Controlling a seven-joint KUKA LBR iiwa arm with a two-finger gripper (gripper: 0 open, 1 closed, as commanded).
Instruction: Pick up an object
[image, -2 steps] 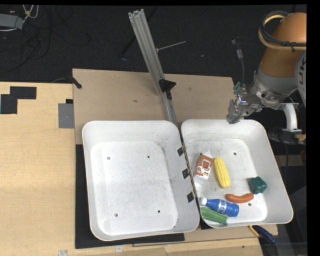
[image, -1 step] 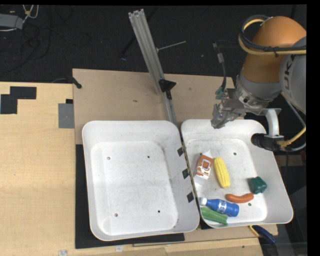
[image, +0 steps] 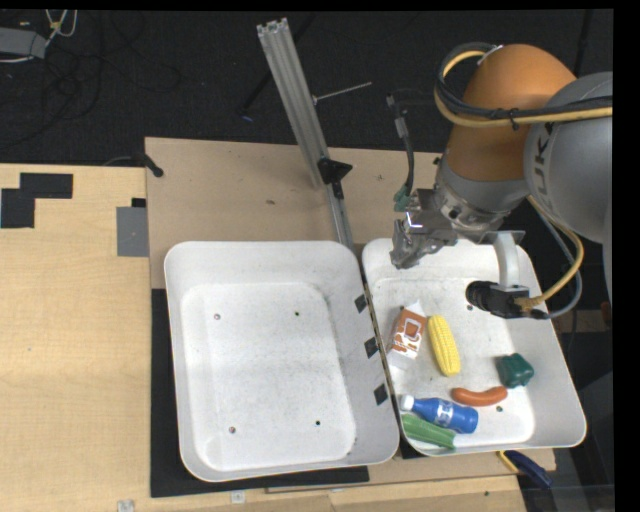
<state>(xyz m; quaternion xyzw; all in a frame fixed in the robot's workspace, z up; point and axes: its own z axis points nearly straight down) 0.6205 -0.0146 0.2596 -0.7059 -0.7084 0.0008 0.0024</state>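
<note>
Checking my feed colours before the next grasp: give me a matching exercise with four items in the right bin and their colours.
Items:
1. corn cob
2. bottle
3. sausage
4. block

Colours:
A. dark green
B. yellow
C. orange-red
D. blue

Pairs: 1-B, 2-D, 3-C, 4-A

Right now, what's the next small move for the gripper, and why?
Probably shift toward the near side and descend over the corn. The gripper hangs above the right bin's bare far corner, while the corn lies apart from its neighbours.
</note>
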